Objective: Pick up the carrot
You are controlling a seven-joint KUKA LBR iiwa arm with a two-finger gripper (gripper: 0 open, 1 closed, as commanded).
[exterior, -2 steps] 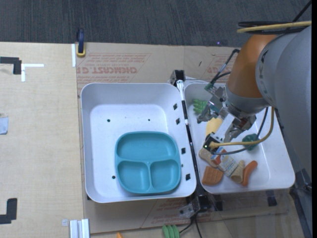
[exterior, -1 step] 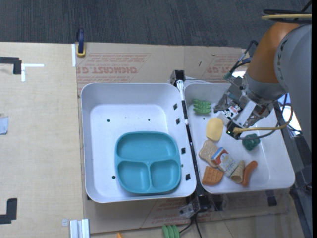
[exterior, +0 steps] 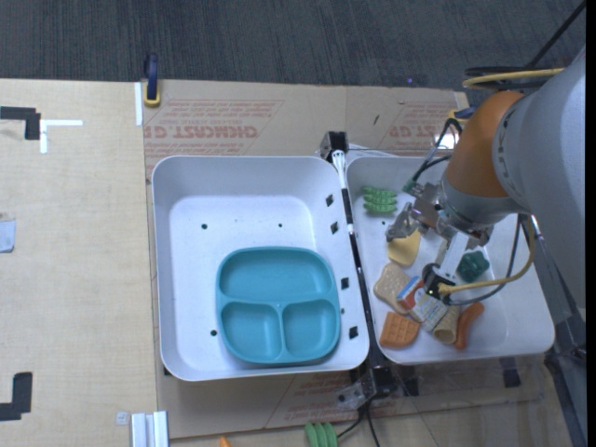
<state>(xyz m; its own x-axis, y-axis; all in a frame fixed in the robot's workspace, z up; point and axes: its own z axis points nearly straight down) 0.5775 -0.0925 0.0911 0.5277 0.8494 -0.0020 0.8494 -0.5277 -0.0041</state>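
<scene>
The carrot (exterior: 469, 321) lies in the right bin (exterior: 508, 330) near its lower rim, among toy foods and not yet lifted. The tool (exterior: 407, 223) hangs over a yellow wedge (exterior: 403, 248), apart from the carrot; I cannot tell whether it is spread or pressed together. Reach, grasp and lift all seem left to do.

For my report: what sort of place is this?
Probably a robotics lab: a grey arm over the right bin of toy food, a carrot among it, beside the left bin with a teal tray.
</scene>
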